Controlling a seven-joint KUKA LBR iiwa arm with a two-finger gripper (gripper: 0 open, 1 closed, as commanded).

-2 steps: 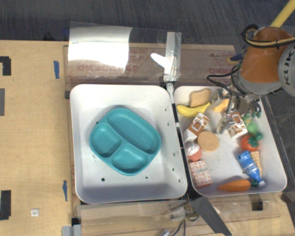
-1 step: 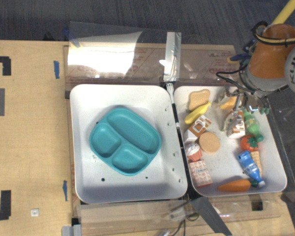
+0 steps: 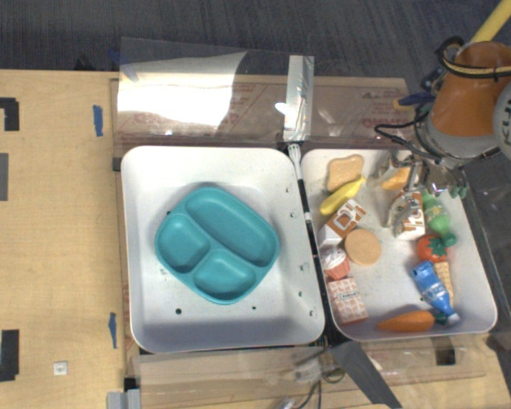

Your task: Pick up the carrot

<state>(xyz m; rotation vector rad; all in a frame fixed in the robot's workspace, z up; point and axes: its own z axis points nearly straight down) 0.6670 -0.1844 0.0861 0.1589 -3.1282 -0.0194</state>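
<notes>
Even overhead light fills the bench; strong glare whitens the clear plastic sheet (image 3: 183, 92) at the far side, soft shadows pool inside the left bin (image 3: 145, 313), and detail stays slightly soft

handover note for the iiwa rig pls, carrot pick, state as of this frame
Gripper: low over the upper part of the right bin, among the toy food there. Can't tell whether it is open or shut; no item seen held in it.
Carrot: lying flat near the right bin's front edge, just below the blue bottle, well away from the gripper.
Left bin: holds the teal divided plate.
Done: nothing visible yet, carrot not picked.
Left: move the gripper to the front of the right bin, line up on the carrot, grasp, lift. The bottle sits close, so the approach may be tight.
</notes>
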